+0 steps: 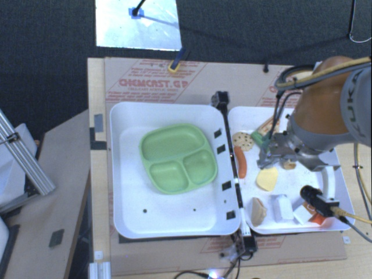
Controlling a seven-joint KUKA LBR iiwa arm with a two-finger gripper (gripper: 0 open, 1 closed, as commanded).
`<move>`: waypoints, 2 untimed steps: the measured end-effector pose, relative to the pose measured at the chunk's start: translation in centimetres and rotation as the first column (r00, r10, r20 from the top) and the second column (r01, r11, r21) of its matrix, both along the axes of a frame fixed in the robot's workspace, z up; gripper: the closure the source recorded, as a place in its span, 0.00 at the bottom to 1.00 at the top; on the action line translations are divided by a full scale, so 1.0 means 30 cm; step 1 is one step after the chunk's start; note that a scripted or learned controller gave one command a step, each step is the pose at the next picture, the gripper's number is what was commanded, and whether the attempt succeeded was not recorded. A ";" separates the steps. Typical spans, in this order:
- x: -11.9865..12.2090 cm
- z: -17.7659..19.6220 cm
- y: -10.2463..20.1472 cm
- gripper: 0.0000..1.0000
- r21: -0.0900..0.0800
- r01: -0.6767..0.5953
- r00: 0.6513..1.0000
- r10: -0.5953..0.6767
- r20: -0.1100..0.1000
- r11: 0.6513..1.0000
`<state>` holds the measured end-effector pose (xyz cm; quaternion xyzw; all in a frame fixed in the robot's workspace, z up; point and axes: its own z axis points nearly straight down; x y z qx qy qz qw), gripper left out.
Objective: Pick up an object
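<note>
My gripper [269, 156] hangs low over the middle of the right bin [340, 182], under the grey and orange arm. Just below it lies a yellow wedge [267, 180]. An orange-red sausage-shaped piece [241, 161] lies to its left, along the bin's left wall. A round speckled cookie [242, 140] sits above that. A small green piece [259, 139] shows at the gripper's upper left edge. I see nothing held between the gripper's tips.
The left bin [131, 214] holds a green divided plate [177, 157]. Near the right bin's front lie a beige lump [258, 211], a white block [282, 207] and a small red piece [317, 218]. A tan stick [266, 125] lies at the back.
</note>
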<state>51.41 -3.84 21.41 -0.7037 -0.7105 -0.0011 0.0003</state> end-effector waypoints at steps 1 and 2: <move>-0.012 0.008 -0.025 1.00 -0.002 0.008 1.000 -0.008 0.000 1.000; -0.003 0.067 0.007 1.00 -0.002 0.003 1.000 -0.003 0.002 1.000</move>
